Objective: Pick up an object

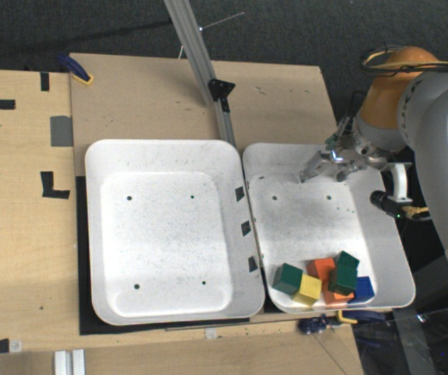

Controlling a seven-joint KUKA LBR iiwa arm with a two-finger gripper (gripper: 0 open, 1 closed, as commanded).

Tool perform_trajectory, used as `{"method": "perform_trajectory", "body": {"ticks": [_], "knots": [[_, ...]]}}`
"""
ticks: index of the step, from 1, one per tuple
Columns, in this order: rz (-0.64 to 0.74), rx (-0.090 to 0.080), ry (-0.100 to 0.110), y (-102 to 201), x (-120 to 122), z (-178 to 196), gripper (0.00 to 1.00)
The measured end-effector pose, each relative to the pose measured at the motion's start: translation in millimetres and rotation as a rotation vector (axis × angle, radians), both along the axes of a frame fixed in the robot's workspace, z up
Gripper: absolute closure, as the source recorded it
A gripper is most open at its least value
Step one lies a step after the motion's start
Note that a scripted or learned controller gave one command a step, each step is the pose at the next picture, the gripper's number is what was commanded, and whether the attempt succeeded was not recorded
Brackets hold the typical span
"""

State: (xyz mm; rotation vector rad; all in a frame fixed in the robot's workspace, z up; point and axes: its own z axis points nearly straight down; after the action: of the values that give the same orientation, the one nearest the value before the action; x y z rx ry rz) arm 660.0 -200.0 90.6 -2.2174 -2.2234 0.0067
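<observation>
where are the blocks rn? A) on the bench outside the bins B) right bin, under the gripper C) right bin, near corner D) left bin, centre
C: the blocks sit clustered in the right bin at its near end, well away from the gripper, which hangs over the bin's far end.

Two white bins, both w/ fine dark speckling: left bin point(165, 225), right bin point(302, 217). Blocks in the right one: dark green point(288, 277), yellow point(310, 288), orange point(322, 269), another dark green point(346, 270), blue point(364, 288). Bench point(21, 201) is tan wood w/ black tape marks. Arm point(431, 123) grey, orange band point(384, 96) above the wrist. Clamp point(76, 69) blue and yellow.
</observation>
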Motion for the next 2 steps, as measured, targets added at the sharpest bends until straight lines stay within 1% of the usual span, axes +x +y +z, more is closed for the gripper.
{"method": "perform_trajectory", "body": {"ticks": [1,2], "knots": [[0.001,-0.001,-0.002,0.6,1.0,11.6,1.0],[-0.002,0.001,-0.009,2.4,-2.2,74.5,1.0]]}}
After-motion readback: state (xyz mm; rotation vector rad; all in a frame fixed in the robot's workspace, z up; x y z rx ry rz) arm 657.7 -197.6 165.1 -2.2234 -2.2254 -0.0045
